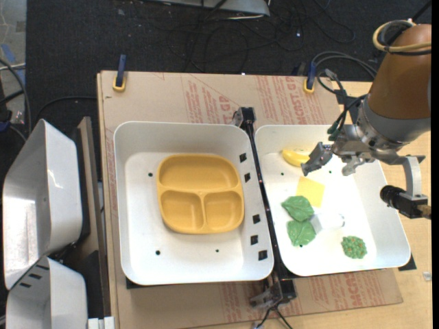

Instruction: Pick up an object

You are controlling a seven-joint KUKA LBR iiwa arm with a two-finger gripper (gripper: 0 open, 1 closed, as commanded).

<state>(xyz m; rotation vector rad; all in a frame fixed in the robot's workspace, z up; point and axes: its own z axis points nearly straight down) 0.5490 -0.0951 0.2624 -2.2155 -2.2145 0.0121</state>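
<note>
Yellow divided tray [201, 193] sits in the left bin [130, 184]. Upper right, the gripper [335, 160] hangs spread wide, holding nothing, over the right bin [384, 211] beside a banana [295, 157].

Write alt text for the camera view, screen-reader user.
A grey robot arm reaches from the right, its gripper open above the right bin, near a yellow banana-shaped piece, a yellow square, two green leaf shapes and a small green lump. The left bin holds a yellow divided tray.
</note>
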